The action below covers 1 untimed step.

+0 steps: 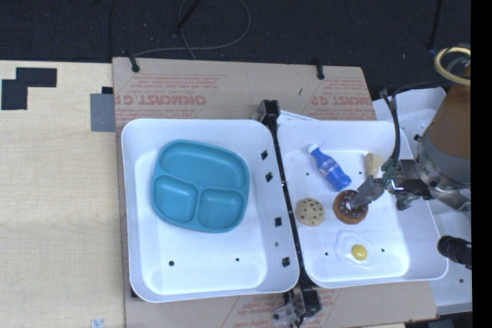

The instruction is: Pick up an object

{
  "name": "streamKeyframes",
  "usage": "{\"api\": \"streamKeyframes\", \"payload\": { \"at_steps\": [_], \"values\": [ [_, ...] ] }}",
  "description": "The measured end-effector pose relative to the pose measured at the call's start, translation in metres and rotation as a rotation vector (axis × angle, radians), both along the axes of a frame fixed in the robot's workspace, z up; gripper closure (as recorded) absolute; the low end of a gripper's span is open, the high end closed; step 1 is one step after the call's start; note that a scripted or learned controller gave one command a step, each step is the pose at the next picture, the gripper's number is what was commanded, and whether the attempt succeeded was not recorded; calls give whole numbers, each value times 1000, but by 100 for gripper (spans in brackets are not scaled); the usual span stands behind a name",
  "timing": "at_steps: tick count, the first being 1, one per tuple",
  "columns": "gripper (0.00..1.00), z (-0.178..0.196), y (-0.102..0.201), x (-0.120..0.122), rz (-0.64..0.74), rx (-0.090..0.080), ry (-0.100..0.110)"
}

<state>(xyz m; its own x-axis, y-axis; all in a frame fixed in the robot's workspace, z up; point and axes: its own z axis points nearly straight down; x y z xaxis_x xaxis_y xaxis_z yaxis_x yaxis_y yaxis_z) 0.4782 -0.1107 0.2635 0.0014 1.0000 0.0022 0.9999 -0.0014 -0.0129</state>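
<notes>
- Far left, the bench top (54, 188) is pale wood with a few black and grey square patches up around 10 o'clock.
- Under both bins there's a cardboard sheet (238, 92). It has red print on it, upside down from this angle and too fuzzy for me to make out properly, so I won't guess at the words.
- The left bin (142, 273) has a teal divided plate (200, 186) sitting in its upper half, three compartments. No writing on it that I can see.
- The right bin (384, 266) is where the small stuff is. A speckled tan cookie (310, 211) sits near the bin's 8 o'clock side.
- Blue bottle (330, 169) with a white cap is lying tilted, up toward 11 o'clock. If it has a label, it's too small to read.
- Brown donut (350, 207) is roughly mid-bin, and the gripper (360, 200) is right down on it. Can't tell how the tips are set, honestly.
- A fried egg (358, 250) is at 6 o'clock, just below the donut.
- A small beige piece (373, 163) sits at about 1 o'clock.
- The arm (453, 142) comes in from 3 o'clock.
</notes>
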Motion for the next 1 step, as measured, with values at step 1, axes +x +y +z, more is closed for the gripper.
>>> {"api": "streamKeyframes", "payload": {
  "at_steps": [1],
  "values": [
    [0,5,0,2,2,-1,-9]
  ]
}}
